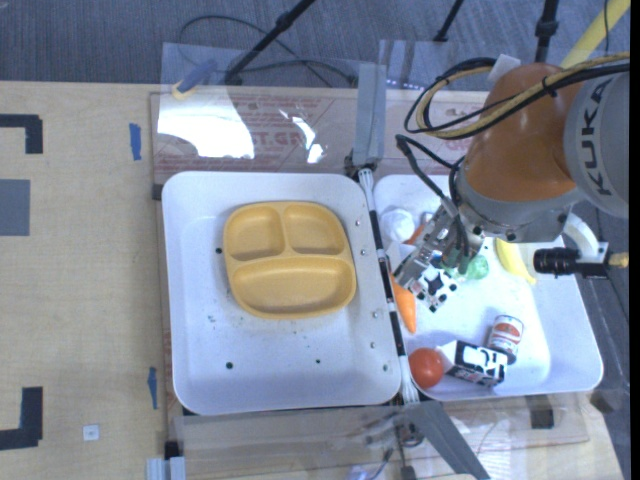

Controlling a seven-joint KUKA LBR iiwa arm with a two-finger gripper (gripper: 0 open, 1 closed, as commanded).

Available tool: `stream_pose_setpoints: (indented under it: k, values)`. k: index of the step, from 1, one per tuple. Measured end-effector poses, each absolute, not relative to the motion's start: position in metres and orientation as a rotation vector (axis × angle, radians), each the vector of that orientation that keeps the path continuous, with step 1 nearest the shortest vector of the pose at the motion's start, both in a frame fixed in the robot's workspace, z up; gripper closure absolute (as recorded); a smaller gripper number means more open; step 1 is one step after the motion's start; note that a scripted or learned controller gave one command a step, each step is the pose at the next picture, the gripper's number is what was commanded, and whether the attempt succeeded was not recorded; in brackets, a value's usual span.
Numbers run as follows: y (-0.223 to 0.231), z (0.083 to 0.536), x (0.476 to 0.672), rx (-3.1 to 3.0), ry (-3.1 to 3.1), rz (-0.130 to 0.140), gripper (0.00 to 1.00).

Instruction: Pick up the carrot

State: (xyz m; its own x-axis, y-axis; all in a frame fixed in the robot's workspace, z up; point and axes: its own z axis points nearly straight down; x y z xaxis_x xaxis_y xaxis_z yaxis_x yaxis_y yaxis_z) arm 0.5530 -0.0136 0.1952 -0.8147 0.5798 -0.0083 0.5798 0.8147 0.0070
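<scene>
The carrot (pixel 405 309) is a small orange wedge lying in the right bin (pixel 570 353), tight against its left wall, with the thin end pointing toward the front. My gripper (pixel 431 273) hangs just above and to the right of the carrot's thick end, under the grey and orange wrist. The gripper's black and white parts overlap the carrot's upper end, so I cannot make out whether they touch. Nothing is visibly lifted off the bin floor.
In the right bin lie a red tomato (pixel 427 366), a black and white box (pixel 478 362), a small can (pixel 506 332), a yellow item (pixel 511 257), a green item (pixel 477 266) and a white item (pixel 396 223). A yellow divided plate (pixel 289 258) sits in the left bin (pixel 200 348).
</scene>
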Motion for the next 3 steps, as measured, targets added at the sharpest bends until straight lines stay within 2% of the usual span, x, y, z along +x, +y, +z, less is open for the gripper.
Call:
stream_pose_setpoints:
  k: [1,2,3]
  values:
    - [-0.031,0.306,0.514,1.005,2.973,0.001,1.0]
    - [0.033,0.24,0.49,1.371,2.83,-0.001,1.0]
    - [-0.101,0.17,0.492,1.171,2.916,0.0,1.0]
